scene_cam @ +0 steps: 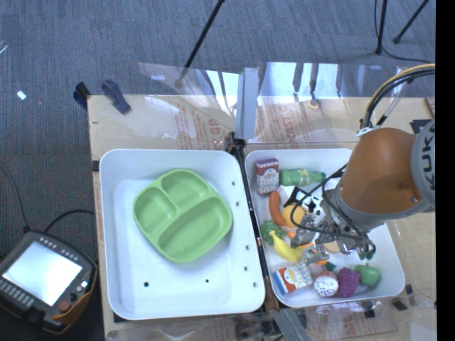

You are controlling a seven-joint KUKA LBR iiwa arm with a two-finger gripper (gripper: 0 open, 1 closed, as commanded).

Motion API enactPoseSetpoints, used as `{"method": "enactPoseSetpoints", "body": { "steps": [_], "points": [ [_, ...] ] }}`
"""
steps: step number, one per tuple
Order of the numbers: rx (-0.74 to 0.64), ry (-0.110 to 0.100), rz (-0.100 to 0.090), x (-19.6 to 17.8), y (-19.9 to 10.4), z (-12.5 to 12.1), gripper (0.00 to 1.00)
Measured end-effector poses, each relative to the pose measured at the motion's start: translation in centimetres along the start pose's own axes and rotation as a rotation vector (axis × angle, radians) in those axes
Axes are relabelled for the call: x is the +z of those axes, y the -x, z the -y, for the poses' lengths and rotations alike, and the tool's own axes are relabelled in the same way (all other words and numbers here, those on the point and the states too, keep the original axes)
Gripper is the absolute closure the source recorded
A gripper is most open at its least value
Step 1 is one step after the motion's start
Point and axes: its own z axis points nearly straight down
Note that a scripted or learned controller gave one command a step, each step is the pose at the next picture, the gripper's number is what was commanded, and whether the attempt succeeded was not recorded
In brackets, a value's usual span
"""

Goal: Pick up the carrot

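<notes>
The tool (313,234) (its opening cannot be told) hovers just right of the orange carrot (275,207), apparently approaching; next it must descend over it.

**Arm lowered from the right, wrist pointing down**

The grey arm (426,163) reaches in from the right, its orange band (378,170) seen from above as a broad dome. Below it the gripper (323,234) hangs low, dark metal and cables crowding around its fingers.
</notes>
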Motion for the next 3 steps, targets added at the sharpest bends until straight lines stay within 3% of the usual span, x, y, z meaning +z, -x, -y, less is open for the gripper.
{"method": "enactPoseSetpoints", "body": {
  "steps": [1, 2, 3],
  "points": [
    [0.231, 0.000, 0.010, -6.2, 1.2, -4.7, 1.00],
    [-0.045, -0.003, 0.016, 3.6, -3.2, 1.8, 1.00],
    [0.120, 0.000, 0.016, -6.5, -1.1, -3.6, 1.00]
  ]
}}
